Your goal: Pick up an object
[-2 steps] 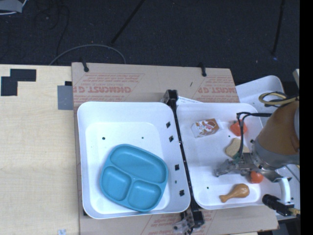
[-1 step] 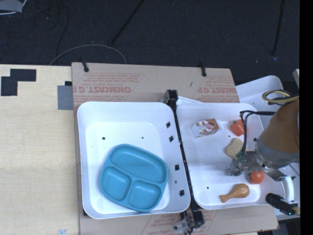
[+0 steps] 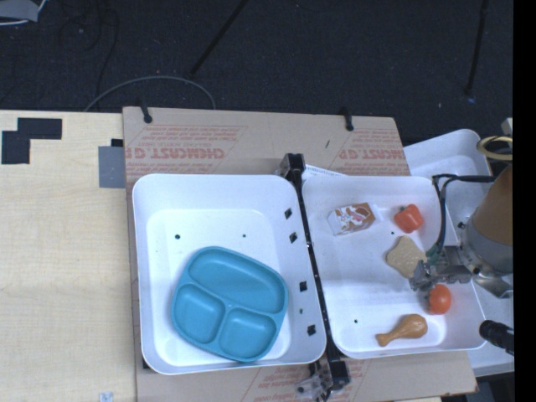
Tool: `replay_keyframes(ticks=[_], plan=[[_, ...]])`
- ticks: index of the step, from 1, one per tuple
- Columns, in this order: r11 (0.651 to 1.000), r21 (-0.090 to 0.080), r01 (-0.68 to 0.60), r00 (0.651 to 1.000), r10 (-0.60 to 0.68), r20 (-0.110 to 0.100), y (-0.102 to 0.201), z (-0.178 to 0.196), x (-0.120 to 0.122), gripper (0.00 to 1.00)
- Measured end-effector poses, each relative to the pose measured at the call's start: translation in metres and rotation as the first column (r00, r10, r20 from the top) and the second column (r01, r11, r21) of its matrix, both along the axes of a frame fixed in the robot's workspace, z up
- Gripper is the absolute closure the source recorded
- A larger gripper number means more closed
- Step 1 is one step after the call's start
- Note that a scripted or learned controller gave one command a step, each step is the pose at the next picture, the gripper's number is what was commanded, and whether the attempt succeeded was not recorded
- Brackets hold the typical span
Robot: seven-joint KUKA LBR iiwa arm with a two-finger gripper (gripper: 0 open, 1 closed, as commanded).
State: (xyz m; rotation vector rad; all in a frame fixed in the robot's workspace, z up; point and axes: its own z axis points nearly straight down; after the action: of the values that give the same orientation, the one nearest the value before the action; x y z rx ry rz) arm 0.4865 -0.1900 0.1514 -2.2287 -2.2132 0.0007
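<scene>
Two bins (image 3: 159, 193): 1 blue tray (image 3: 228, 303) left; 2 tomatoes (image 3: 409, 219), 1 drumstick (image 3: 404, 330) right; pincer (image 3: 429, 276) grip state unclear.

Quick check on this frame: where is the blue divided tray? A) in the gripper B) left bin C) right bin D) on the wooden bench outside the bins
B: the blue divided tray lies flat inside the left bin, while the food pieces, such as the drumstick, lie in the right bin.
</scene>
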Motion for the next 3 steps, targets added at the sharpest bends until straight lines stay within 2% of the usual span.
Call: replay_keyframes(ticks=[1,2,3], plan=[[1.000,-0.001,-0.009,1.000,0.009,0.002,0.001,0.060,0.007,1.00],[1.000,-0.001,-0.010,1.000,0.010,0.002,0.002,0.119,0.000,1.00],[1.000,0.001,-0.012,1.000,0.012,0.000,0.053,0.123,0.010,1.00]])
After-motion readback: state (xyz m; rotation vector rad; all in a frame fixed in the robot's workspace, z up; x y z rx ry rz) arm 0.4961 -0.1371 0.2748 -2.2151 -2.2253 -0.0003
